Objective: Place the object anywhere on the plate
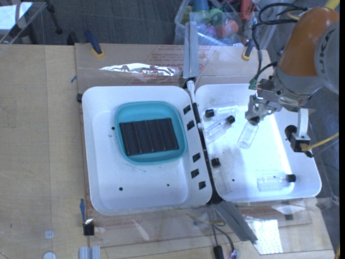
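A teal square plate [125,117] sits in the left bin [102,188], and a black ridged slab [149,136] lies flat on it. Over the right bin [307,190], my gripper [254,116] points down. A clear vial [247,136] hangs tilted from its fingers, its upper end between them. The gripper is shut on that vial, well to the right of the plate and across the divider.
Two more clear vials with black caps lie in the right bin, one near the divider [218,127] and one at the front right [274,181]. Loose black caps [209,113] lie nearby. Black clips [194,142] line the divider. A box of toys [226,7] stands behind.
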You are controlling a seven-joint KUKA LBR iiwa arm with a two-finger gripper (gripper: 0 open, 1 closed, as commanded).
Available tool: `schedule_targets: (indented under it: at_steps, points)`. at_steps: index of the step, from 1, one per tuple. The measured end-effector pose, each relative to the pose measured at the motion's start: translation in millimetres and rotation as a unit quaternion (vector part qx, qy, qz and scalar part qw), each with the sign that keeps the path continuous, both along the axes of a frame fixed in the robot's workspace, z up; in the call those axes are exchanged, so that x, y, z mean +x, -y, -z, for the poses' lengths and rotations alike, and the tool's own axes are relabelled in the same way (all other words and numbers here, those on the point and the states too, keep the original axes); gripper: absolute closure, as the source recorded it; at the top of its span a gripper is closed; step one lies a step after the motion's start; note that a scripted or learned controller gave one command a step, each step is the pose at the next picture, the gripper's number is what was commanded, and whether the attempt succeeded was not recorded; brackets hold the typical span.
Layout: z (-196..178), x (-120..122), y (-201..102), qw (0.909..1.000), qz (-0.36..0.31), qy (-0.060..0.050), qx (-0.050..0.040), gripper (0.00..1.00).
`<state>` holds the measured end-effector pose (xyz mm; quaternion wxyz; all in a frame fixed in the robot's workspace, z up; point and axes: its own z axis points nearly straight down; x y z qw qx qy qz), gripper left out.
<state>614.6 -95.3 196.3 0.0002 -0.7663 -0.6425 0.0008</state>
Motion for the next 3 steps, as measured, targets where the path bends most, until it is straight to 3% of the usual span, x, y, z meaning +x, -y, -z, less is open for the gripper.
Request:
schedule_targets:
  at_steps: [1, 2, 3]
  points:
    - [0, 0, 0, 1.0000, 0.000, 0.000, 0.0000, 0.00]
    - [-1, 23, 70, 0.9989, -0.048, 0.001, -0.0006, 0.00]
    - [-65, 43, 126, 0.9998, -0.018, 0.002, -0.0006, 0.00]
